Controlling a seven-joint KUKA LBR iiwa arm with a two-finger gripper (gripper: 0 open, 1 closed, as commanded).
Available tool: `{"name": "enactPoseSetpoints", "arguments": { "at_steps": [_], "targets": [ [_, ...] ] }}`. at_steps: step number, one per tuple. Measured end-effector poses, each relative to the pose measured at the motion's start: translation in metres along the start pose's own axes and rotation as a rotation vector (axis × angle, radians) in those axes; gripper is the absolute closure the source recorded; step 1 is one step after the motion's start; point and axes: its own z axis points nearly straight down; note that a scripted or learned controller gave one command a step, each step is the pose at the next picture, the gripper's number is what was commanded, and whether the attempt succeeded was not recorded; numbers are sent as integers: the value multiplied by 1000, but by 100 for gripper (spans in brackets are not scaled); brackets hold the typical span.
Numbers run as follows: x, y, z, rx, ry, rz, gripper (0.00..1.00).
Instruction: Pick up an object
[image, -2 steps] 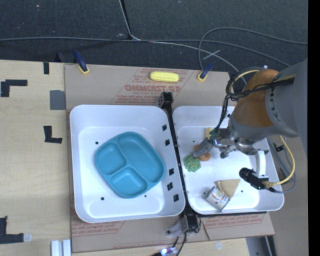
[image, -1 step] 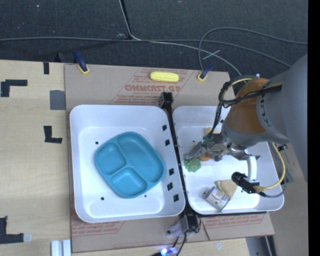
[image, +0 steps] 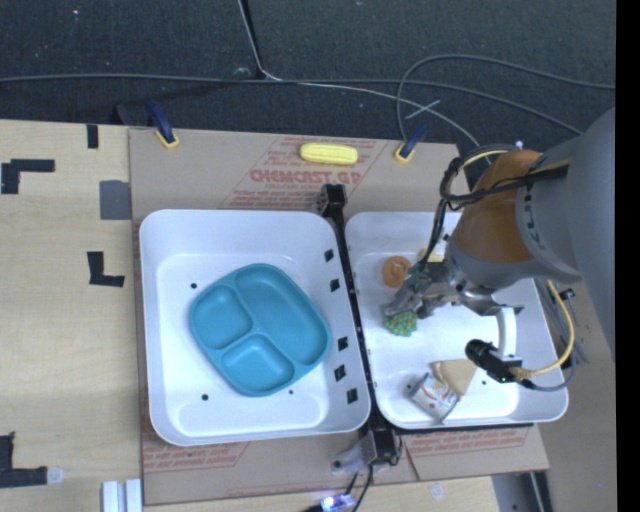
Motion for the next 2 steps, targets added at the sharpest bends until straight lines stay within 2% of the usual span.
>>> {"name": "enactPoseSetpoints", "arguments": {
  "at_steps": [1,2],
  "targets": [
    [-8,-4,-50,9,-5,3,100],
    [-6,-4,-92,8,-4,2,100]
  ]
}}
